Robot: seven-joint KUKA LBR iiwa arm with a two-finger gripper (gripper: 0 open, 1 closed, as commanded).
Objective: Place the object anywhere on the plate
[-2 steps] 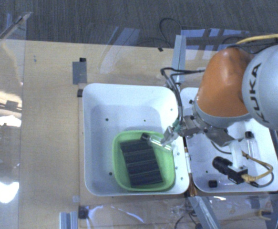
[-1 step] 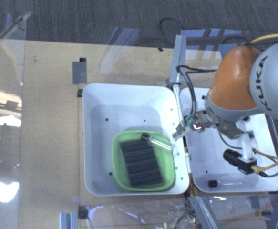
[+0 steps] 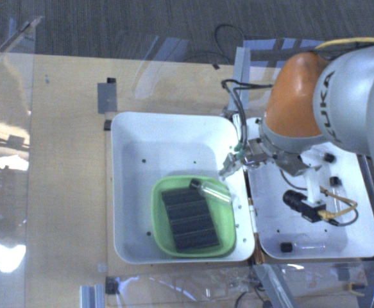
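While the jaws, open or not I cannot tell, are hovering beside the clear tube (image 3: pixel 211 190) on the plate (image 3: pixel 158 213), it is looking light, slippery, best pinched mid-barrel.

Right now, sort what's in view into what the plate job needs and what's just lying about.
Job, probably: green plate; black-capped tube on it, by the claw.
Lying about: dark ridged block on the plate; small tube in the right bin.
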